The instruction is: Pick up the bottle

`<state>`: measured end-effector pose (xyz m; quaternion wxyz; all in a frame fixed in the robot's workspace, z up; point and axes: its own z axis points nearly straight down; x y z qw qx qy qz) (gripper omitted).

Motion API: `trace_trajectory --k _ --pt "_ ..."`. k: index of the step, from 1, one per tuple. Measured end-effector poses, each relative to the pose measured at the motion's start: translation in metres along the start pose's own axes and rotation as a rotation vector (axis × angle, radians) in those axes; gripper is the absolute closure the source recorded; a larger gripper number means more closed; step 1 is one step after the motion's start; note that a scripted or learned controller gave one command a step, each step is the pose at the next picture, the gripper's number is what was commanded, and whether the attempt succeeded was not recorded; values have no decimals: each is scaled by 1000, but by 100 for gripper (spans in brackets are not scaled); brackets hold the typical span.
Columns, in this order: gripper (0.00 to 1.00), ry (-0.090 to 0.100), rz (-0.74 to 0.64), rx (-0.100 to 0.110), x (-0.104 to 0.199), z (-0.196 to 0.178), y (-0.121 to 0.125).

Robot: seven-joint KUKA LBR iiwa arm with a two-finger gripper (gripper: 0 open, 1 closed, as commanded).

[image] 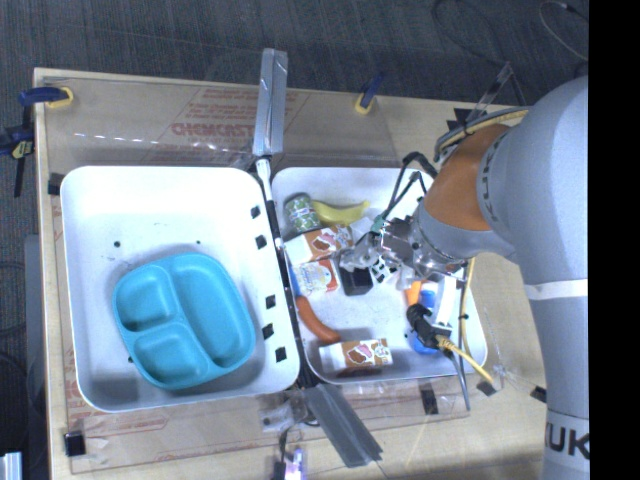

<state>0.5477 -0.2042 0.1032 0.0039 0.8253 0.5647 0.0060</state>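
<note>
In the right bin (pixel 470 343), a small white bottle (pixel 424 306) with orange and blue parts lies near the right wall, partly under the arm's wrist. My gripper (pixel 356 268) hangs low over the middle of that bin, above a heap of snack packets (pixel 318 258). It is to the left of the bottle, apart from it. The wrist hides part of what sits below the gripper.
A yellow banana (pixel 340 211) and a green-topped can (pixel 298 211) lie at the back of the right bin. An orange stick (pixel 312 318) and a brown packet (pixel 362 353) lie at its front. The left bin (pixel 90 208) holds a blue divided plate (pixel 182 318).
</note>
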Motion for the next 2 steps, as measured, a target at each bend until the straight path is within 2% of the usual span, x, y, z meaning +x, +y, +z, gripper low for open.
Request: trace_trajectory --k 1,2 --pt "0 -5 21 17 -7 -50 -35" --pt "0 -8 102 17 -3 -75 -35"
